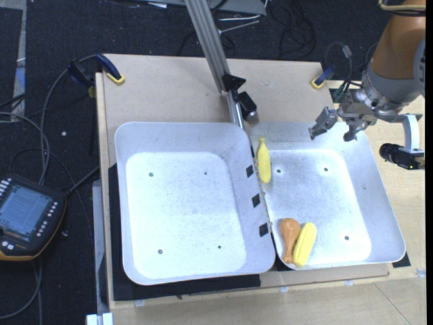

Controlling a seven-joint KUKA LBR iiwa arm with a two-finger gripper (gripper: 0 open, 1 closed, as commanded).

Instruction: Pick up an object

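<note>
The tabletop [169, 87] bears two white bins. Over the right bin's [338, 202] far edge hangs the arm's pincer [336, 130], fingers spread and grasping nothing. Well apart from it lie a yellow corn [304, 243] touching an orange drumstick [289, 236] at the near left corner, and a banana [264, 161] along the left wall.

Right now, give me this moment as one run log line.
gripper: open, holding nothing, above right bin's far edge | right bin: banana by divider, corn cob and orange drumstick toy touching at near edge
</note>
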